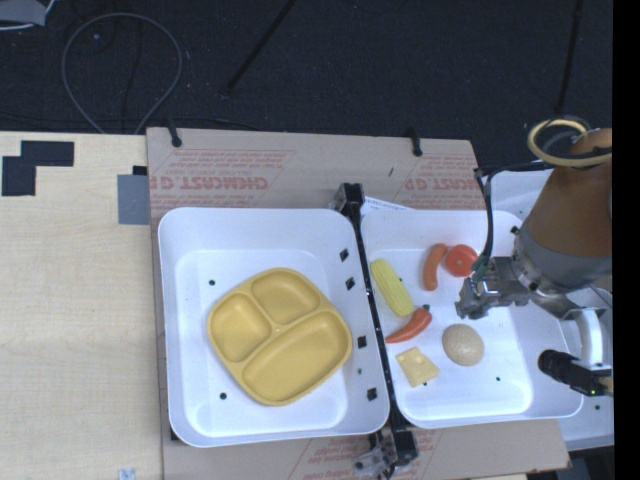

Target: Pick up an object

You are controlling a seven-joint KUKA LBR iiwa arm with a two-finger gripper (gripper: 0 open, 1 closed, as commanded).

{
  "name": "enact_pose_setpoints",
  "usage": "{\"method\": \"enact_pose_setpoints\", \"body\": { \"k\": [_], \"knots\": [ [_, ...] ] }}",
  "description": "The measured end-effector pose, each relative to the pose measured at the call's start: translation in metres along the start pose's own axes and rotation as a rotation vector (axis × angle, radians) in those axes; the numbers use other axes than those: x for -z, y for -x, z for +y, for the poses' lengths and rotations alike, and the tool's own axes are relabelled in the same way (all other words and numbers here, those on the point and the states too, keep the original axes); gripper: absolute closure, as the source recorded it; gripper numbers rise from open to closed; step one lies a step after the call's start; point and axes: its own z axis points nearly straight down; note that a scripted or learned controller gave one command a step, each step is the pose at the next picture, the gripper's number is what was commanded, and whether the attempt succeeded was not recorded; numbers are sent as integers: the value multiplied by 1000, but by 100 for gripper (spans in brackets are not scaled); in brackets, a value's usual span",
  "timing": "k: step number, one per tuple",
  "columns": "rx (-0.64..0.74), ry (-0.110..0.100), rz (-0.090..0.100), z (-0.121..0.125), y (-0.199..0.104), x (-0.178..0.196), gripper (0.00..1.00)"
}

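Egg point(462, 345), beige, sits lower right in the right bin point(500, 408), just below and slightly left of the gripper point(478, 298). Fingers look slightly parted, nothing between them. Tomato point(460, 260) lies just above; corn point(391, 287) further left.

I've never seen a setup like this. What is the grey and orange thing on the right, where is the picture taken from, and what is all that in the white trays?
One camera looks down at a slant from above the bench. The grey and orange thing is a robot arm reaching in from the right; its gripper hangs above the right bin. That bin holds toy food: corn, a sausage, a tomato, a chili pepper, a cheese wedge and a beige egg-like piece. The left bin holds a yellow divided plate. I see nothing held.
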Motion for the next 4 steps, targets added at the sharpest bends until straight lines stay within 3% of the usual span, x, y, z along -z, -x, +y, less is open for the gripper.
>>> {"method": "enact_pose_setpoints", "body": {
  "k": [1, 2, 4],
  "knots": [
    [1, -1, 0, 1, 1, 27, 100],
    [3, -5, 2, 18, -45, 15, 100],
    [4, -4, 2, 49, -150, 31, 100]
  ]
}}
